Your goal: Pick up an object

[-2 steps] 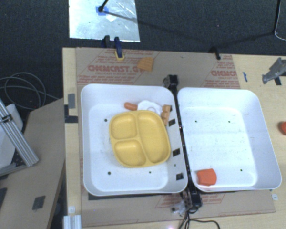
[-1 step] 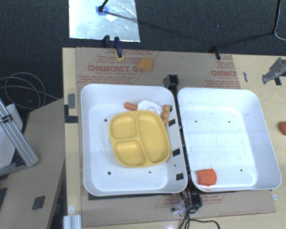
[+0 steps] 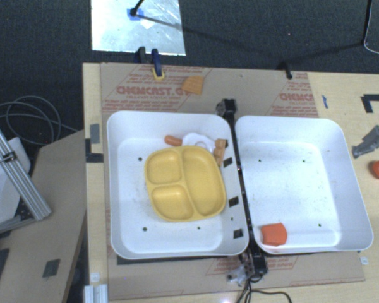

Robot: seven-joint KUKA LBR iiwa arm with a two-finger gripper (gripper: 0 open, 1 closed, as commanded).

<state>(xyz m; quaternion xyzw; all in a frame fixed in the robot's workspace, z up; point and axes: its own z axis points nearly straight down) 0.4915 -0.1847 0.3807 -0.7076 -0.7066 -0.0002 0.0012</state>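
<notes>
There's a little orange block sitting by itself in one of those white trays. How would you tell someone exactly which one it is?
Start with the two white bins side by side and take the right bin. Look to its near left corner, beside the divider between the bins: the orange block lies there alone. The other bin's orange sausage-shaped piece is thinner and lies behind a yellow divided plate.

I am looking at a yellow plate [image 3: 184, 185] lying in a white bin [image 3: 123, 188]; an orange block [image 3: 275, 234] is sitting in a second white bin [image 3: 341, 188], which is showing dark specks.
</notes>
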